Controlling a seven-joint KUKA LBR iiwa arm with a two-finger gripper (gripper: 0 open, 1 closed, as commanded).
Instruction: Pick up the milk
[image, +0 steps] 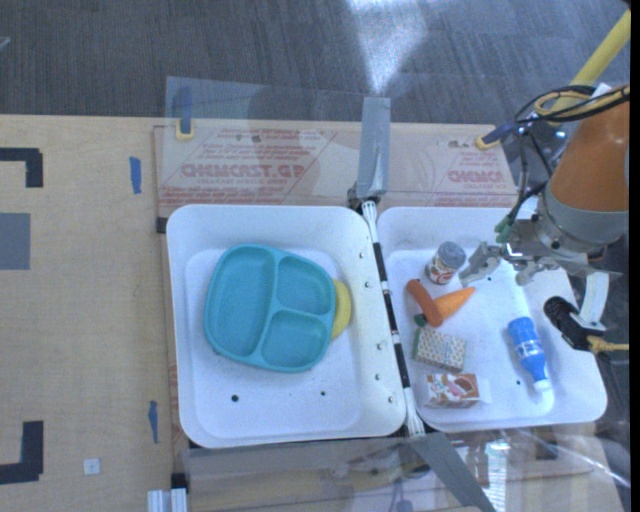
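Note:
A small white and red carton (452, 388), which I take for the milk, lies on its side at the front of the right bin (570, 400). My gripper (503, 266) hovers over the back part of that bin, well behind the carton, between a small can (444, 264) and the bin's right wall. Its fingers stand open and hold nothing. The grey arm with its orange band (592, 160) comes in from the upper right.
In the right bin there are also an orange carrot (443, 301), a speckled tan block (441, 349) and a blue bottle with a white cap (527, 350). The left bin (200, 400) holds a teal divided plate (270, 307) with a yellow thing (343, 308) under its right rim.

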